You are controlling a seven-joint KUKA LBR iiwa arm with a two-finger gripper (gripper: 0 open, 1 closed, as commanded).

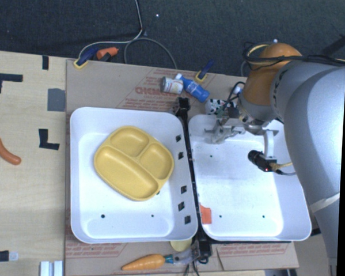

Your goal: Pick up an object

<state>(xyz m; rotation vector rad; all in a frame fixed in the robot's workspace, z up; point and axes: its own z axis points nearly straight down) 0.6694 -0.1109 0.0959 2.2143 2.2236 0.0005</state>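
Camera view: the arm enters from the right, its orange band at upper right. The gripper hovers over the right bin's upper left corner; its opening cannot be told. A yellow divided plate lies in the left bin, centre-left of frame. A toy carrot lies on the cardboard at the bottom edge.
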